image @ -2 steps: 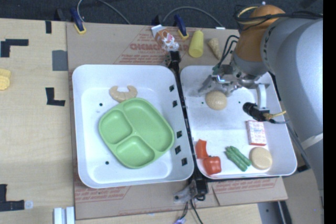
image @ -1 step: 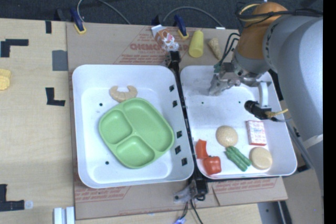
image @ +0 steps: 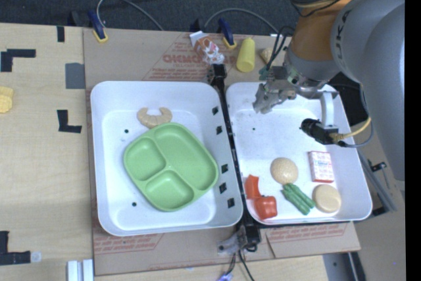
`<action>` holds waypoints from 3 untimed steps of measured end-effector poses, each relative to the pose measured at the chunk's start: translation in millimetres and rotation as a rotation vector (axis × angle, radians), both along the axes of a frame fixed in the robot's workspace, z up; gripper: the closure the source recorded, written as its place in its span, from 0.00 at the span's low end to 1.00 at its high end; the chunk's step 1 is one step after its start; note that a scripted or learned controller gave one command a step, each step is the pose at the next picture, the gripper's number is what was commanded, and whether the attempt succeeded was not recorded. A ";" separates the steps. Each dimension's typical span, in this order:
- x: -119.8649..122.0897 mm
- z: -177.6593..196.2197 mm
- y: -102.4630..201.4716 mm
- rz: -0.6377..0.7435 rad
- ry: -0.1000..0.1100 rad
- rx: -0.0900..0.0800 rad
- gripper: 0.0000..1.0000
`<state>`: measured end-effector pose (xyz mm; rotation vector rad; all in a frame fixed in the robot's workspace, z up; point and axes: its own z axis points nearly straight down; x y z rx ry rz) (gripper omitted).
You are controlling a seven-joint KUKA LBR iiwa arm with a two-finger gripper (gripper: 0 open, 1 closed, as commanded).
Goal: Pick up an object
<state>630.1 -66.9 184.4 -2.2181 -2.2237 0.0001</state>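
Arm poised over the right bin, nothing picked yet.

The gripper [image: 266,101] hangs above the far, bare part of the right bin [image: 342,217], well apart from the items clustered at its near end: a tan round piece [image: 284,170], a red-and-white packet [image: 321,166], a green vegetable [image: 297,198], a red-orange toy [image: 260,199] and a second pale round [image: 327,198]. I'd judge this the approach step; next it must travel nearer and descend on one. The claw is a blur (too small to read), so whether open or closed I cannot tell.
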 end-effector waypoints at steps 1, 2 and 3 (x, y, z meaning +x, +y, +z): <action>-0.2 -0.4 -0.2 0.000 0.001 0.000 0.00; -18.3 -98.5 -34.4 -0.001 -0.002 -0.001 0.00; -81.3 -98.1 -52.0 -0.003 -0.004 -0.002 0.00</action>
